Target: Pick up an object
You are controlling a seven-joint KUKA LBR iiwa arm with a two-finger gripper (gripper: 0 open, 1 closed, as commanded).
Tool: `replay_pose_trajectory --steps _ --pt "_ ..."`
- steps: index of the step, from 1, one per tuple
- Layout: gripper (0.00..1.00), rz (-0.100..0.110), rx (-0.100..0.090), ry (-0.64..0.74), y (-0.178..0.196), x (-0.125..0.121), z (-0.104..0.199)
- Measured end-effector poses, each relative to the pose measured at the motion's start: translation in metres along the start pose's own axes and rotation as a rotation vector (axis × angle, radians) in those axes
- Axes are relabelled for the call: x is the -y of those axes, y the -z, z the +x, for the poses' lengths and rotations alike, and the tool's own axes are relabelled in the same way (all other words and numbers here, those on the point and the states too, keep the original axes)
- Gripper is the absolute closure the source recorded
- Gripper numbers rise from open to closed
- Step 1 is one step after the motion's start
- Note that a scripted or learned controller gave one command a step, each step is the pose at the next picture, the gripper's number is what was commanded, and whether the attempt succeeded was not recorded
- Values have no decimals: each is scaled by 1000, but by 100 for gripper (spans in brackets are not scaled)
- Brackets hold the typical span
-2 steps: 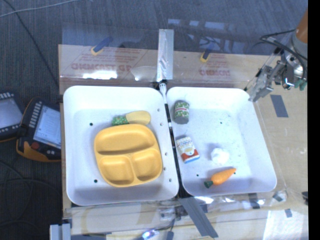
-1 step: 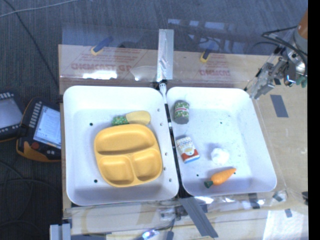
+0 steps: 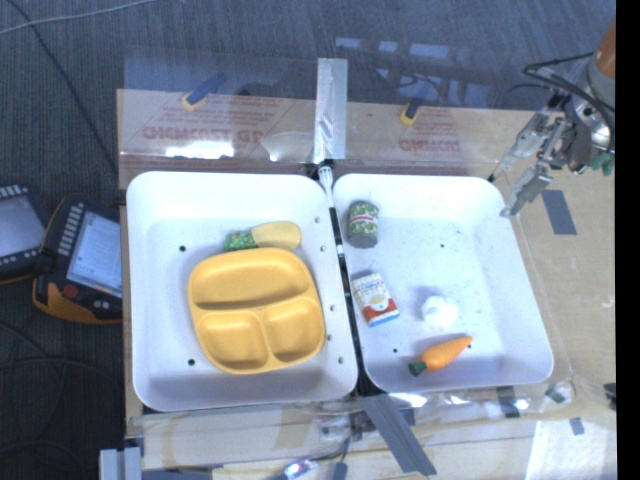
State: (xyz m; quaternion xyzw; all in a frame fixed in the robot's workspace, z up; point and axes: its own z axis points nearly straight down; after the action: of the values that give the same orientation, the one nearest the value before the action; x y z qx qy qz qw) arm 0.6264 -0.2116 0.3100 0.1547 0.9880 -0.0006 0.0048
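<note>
Camera view: the gripper (image 3: 527, 173) is seen poised above the far right corner of the right bin (image 3: 490, 368), jaws parted and holding nothing. The carrot (image 3: 441, 354), carton (image 3: 374, 299) and can (image 3: 362, 223) lie apart in it, so each is judged reachable.
</note>
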Motion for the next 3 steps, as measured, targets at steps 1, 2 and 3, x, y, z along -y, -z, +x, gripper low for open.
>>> replay_pose_trajectory --steps 1,2,3 --pt "0 -1 -8 -43 -88 -64 20" --pt "100 -4 -3 -42 -77 -66 18" --pt "0 -4 -3 -42 -77 -66 18"
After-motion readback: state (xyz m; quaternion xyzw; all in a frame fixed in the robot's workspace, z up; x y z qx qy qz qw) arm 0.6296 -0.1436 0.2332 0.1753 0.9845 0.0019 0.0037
